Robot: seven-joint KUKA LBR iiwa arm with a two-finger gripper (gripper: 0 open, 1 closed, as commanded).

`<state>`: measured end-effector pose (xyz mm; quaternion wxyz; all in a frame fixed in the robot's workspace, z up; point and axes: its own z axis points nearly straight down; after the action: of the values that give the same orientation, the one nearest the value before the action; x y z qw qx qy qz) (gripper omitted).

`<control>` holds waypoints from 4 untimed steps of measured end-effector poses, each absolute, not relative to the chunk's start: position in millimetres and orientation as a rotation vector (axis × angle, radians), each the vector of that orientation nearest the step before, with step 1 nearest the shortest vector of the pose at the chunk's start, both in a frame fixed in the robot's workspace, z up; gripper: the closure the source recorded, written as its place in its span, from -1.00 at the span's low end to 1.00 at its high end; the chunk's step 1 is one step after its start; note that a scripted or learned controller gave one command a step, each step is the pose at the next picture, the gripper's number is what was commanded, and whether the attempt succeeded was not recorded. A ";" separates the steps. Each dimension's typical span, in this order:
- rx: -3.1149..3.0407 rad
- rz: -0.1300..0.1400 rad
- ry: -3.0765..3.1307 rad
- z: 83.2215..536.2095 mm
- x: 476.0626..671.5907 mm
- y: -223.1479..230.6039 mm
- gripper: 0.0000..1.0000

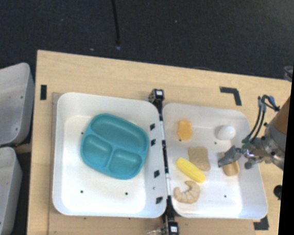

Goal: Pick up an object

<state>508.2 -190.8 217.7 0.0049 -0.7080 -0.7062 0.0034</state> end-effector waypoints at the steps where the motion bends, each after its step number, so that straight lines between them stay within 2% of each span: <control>1: -2.221 0.000 -2.224 224.7 511.1 -190.4 -1.00; 2: -2.220 0.005 -2.218 170.7 501.4 -186.5 -1.00; 3: -2.225 0.004 -2.216 127.1 505.8 -187.2 -1.00; 4: -2.232 -0.002 -2.221 101.9 507.9 -189.5 -1.00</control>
<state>507.9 -189.5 101.9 -0.0037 -0.7089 -0.7053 -0.0005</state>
